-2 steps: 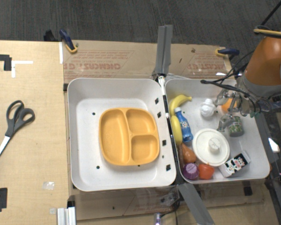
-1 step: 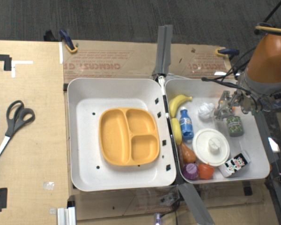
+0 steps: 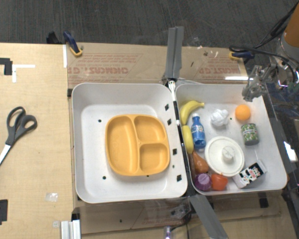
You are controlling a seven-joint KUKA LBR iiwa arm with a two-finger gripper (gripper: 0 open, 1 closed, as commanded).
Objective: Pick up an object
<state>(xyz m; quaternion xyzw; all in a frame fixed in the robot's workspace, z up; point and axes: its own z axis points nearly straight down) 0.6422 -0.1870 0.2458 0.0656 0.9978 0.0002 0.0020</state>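
The right bin [image 3: 274,148] holds several objects: a yellow banana [image 3: 189,112], a blue bottle [image 3: 197,132], a crumpled white item [image 3: 220,117], an orange ball [image 3: 242,112], a small green can [image 3: 249,134], a round white lidded bowl [image 3: 224,156], a black-and-white carton [image 3: 250,174], a purple cup [image 3: 203,182] and a red piece [image 3: 219,182]. My gripper [image 3: 253,87] hangs over the bin's far right corner, just above and right of the orange ball, apart from it. Nothing is seen in its grasp.
The left bin [image 3: 87,133] holds a yellow divided plate [image 3: 138,144]. Scissors [image 3: 14,129] lie on the wooden bench at the far left. A blue-and-yellow clamp [image 3: 73,43] sits at the back. Cables trail near the arm at the upper right.
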